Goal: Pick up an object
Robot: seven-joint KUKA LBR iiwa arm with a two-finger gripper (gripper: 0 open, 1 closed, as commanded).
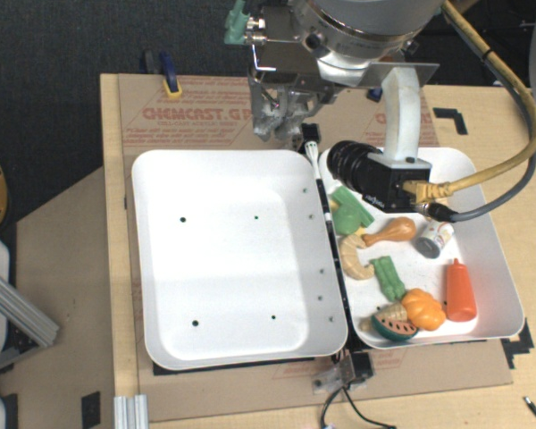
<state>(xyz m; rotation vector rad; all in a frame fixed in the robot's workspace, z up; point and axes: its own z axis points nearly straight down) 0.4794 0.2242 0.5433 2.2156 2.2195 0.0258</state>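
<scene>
The right bin (498,266) holds several toy foods: a green piece (347,211), a chicken drumstick (389,232), a small grey bottle (433,239), an orange bottle (460,290), a green pickle (389,278), an orange pumpkin (423,308), a watermelon slice (393,325) and a beige piece (355,263). My gripper (281,116) hangs high over the far edge of the left bin (161,239), near the divider between the bins. Nothing shows in its grasp. It is well apart from the toys.
A black cylinder (364,173) on a white bracket (404,119) overhangs the far left part of the right bin. A yellow hose (509,164) loops across the right. A blue and yellow clamp (170,74) sits on the board at the back left.
</scene>
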